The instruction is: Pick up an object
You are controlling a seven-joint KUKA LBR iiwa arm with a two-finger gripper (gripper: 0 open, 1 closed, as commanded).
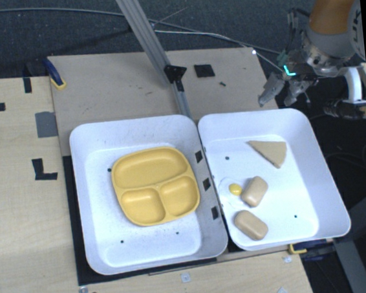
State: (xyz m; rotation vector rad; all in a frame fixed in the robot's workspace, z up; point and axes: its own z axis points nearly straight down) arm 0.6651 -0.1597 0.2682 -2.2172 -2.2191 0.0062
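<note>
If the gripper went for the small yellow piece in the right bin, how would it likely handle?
The small yellow piece looks rounded, so it would probably roll or squirt away when nudged. It sits beside the tan oblong, so fingers may bump that too. Likely light.

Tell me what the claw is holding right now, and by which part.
Nothing. The claw hangs beyond the top rim of the right bin, its fingers spread with nothing between them; the tan wedge lies untouched in that bin.
</note>
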